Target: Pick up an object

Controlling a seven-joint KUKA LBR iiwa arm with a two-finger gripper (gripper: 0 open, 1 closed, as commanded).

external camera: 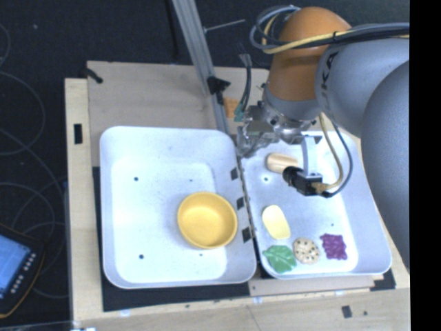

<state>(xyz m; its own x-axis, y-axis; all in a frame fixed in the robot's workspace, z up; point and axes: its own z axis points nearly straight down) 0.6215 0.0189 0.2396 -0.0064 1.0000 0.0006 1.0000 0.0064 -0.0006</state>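
Observation:
The gripper (249, 141) hangs under the orange wrist band, over the upper left corner of the right bin (358, 216), close to the divider between the bins. A beige bread-roll-shaped object (281, 162) lies just to its right, near the cable loop. Further down the right bin lie a pale yellow oval piece (275, 222), a green leaf (279, 257), a speckled cookie (306, 251) and a purple grape cluster (333, 246). A yellow bowl (207, 220) sits in the left bin (138, 185). Nothing is visible between the gripper's tips.
A slanted metal rail (196, 47) runs from the top down to the bins' shared edge, close to the gripper. The grey arm covers the right bin's upper right part. A black cable (337, 178) loops below the wrist. A tablet (14, 264) lies at the lower left.

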